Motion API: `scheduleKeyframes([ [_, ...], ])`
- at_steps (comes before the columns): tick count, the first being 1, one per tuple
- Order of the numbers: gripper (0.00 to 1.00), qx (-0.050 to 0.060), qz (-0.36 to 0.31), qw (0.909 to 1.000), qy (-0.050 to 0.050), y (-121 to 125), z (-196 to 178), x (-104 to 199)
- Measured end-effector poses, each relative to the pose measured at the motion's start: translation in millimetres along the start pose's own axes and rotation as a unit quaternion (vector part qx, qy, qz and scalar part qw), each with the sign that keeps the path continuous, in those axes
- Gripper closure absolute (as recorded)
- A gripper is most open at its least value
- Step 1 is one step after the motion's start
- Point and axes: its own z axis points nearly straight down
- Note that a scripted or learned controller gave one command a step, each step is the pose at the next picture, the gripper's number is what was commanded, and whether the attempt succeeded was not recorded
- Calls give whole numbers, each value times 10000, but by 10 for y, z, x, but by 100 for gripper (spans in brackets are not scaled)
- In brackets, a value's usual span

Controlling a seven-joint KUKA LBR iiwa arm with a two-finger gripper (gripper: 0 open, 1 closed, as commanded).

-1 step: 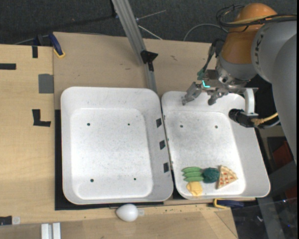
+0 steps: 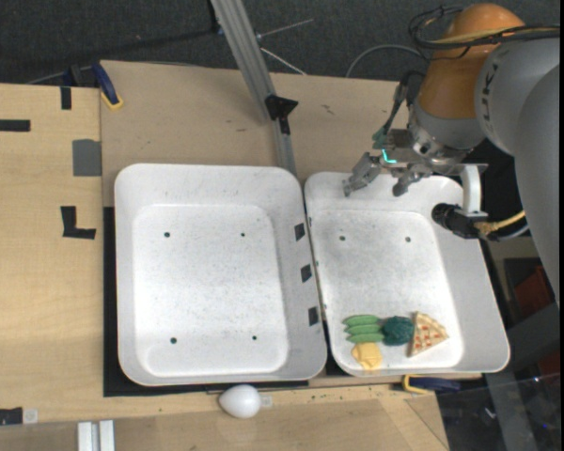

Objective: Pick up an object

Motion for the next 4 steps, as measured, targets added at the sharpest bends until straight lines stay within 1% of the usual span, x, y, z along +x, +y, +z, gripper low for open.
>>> scheduleKeyframes([
  [1,0,34,4,10000,-13,15,620,-61],
  [2,0,4,-1,10000,-19,9,1119,-57],
  [3,100,1,-8,10000,-9,14,998,-44],
  [4,100,-24,4,10000,-8,11,569,-65],
])
